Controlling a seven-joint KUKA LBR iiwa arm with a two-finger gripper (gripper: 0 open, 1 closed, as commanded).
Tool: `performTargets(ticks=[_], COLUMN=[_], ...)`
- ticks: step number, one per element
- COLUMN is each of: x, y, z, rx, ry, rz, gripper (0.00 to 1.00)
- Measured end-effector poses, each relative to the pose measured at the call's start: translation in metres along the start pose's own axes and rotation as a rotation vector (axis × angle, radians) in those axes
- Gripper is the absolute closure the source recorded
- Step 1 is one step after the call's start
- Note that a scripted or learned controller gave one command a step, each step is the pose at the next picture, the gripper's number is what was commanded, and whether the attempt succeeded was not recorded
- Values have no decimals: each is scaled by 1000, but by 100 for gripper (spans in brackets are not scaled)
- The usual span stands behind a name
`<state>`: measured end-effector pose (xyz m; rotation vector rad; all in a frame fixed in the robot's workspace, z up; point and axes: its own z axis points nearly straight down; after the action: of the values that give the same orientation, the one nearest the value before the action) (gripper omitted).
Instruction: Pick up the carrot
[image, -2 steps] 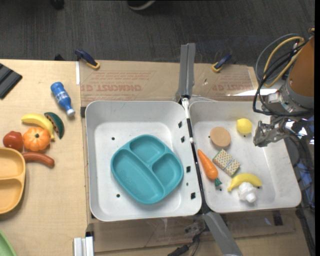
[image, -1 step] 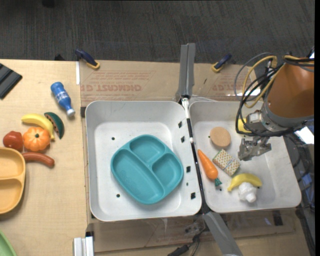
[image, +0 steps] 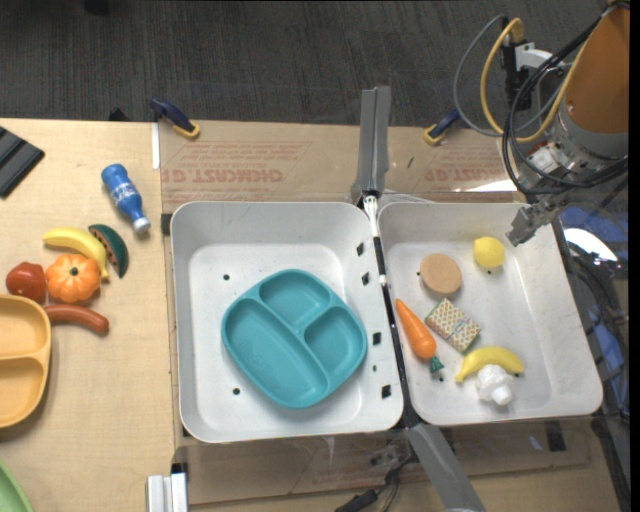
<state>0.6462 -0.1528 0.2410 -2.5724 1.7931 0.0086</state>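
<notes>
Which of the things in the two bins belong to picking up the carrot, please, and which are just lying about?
For the job:
carrot
tool

Lying about:
banana
lemon
round biscuit
patterned block
white lump
teal plate

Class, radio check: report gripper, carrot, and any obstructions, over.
Gripper above right bin's far right edge, holding nothing. Carrot lying near that bin's left wall, untouched. Patterned block close beside carrot; banana nearby.
</notes>
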Motion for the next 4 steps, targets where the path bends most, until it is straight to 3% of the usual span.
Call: performTargets(ticks=[1,2,3,4], x=[1,-2,-35,-29], y=[-14,-15,24,19], z=[57,77,103,26], rx=[-3,-3,-4,-2], ry=[-3,-1,-4,-4], rz=[-392,-847,-990,-724], gripper=[100,100,100,100])
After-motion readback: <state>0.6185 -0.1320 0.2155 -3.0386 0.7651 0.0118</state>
